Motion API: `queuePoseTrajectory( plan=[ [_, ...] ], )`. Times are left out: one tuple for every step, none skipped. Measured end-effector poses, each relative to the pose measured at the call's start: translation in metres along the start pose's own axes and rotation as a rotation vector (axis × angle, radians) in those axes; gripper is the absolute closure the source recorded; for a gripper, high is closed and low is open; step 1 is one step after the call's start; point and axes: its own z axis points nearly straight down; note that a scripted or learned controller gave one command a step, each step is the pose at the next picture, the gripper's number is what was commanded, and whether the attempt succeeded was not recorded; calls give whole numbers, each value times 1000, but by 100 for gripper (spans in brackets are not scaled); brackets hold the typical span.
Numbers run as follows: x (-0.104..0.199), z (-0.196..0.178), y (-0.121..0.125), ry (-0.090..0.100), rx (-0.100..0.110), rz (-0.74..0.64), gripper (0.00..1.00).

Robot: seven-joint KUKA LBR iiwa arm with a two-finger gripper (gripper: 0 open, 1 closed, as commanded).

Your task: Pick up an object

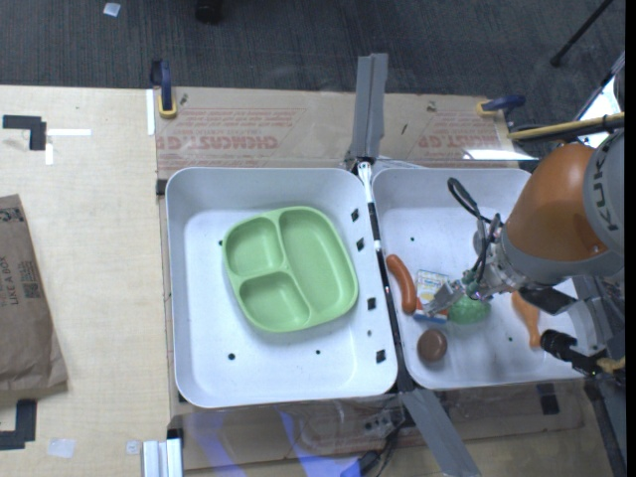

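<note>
— Wooden bench top (pixel 89 147) with a sheet of brown printed cardboard (pixel 258 132) under two shallow white bins, dark carpet beyond. What sits in the left white bin (pixel 189 266)?

— One light green plastic plate with three compartments (pixel 290 266), lying flat, slightly turned, near the middle of that bin.

— And the right white bin (pixel 417 192)?

— Several small things. An orange-red sausage-shaped toy (pixel 403 281) lies along the left wall, close to the divider. Just right of it is a small flat packet with white, yellow and blue print (pixel 429 288). Below those, a round brown ball-like object (pixel 431 345) rests near the front wall. A rounded green object (pixel 470 311) lies right of the packet, and an orange carrot-shaped piece (pixel 527 318) pokes out under the arm at the far right.

— Where is the tool?

— The grey arm with its orange band (pixel 556 212) reaches in from the right, and the two-finger gripper (pixel 467 291) is down low in the right bin, directly over the top edge of the green object and just beside the packet.

— Is it grasping anything?

— I cannot tell; the wrist and cables hide that spot. The green object seems to rest on the bin floor, touching or nearly touching the gripper tip. The sausage and brown ball lie apart from it, to its left.
</note>
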Motion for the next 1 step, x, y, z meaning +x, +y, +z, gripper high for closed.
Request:
queuePoseTrajectory(
  plan=[
    [-26, 0, -43, -1, 1, -65, 0]
  ],
)
